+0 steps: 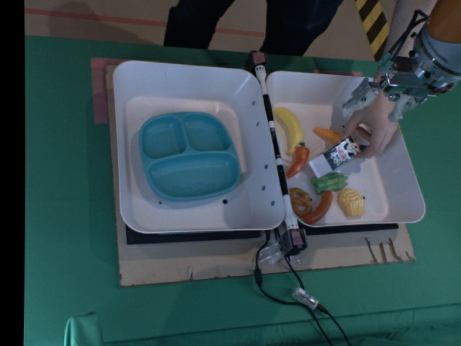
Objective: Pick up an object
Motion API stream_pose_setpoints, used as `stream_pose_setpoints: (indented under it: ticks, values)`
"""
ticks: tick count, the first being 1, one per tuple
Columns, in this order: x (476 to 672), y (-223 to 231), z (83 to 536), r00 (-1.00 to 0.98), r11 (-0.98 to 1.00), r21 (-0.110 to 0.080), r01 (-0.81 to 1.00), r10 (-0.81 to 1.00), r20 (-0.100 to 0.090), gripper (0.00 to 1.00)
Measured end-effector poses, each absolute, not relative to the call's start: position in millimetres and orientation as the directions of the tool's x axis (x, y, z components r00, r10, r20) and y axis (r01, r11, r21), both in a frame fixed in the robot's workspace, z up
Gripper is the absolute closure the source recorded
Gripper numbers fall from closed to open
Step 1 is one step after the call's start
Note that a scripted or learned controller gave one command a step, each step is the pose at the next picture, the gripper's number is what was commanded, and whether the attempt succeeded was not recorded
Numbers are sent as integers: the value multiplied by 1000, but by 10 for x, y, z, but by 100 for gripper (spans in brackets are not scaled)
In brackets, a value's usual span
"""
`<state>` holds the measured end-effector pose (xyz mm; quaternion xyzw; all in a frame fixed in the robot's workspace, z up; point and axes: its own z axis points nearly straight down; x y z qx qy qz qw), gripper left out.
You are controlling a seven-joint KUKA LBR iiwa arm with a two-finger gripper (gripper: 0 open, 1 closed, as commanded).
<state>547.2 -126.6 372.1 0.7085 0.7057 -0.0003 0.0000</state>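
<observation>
The right bin (pixel 403 186) holds several toy foods: a yellow banana (pixel 289 127), an orange carrot (pixel 328 133), a red chili (pixel 298 160), a cow-print milk carton (pixel 337 155), a green vegetable (pixel 329 182), a pretzel (pixel 302 202), a sausage (pixel 323 206) and a yellow corn piece (pixel 351 202). My gripper (pixel 376 104) hangs over the bin's far right part, fingers spread open with no toy between them. A person's hand (pixel 379 130) reaches in just below it and touches the milk carton.
The left bin (pixel 144 85) holds a blue divided plate (pixel 189 155). A person in dark clothes (pixel 288 6) stands at the bench's far side. A cable (pixel 288 283) trails off the cardboard at the front.
</observation>
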Motion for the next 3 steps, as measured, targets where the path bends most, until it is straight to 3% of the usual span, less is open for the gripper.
stream_pose_setpoints:
  ticks: [1, 2, 3]
  values:
    - [5102, -1423, 2806, 3, -3, 0, 1000, 1000, -2, 0]
    - [5203, -1378, 2204, 3, -2, 20, 1000, 1000, -8, 0]
    - [5218, -1407, 2311, 8, -7, 24, 1000, 1000, -13, 100]
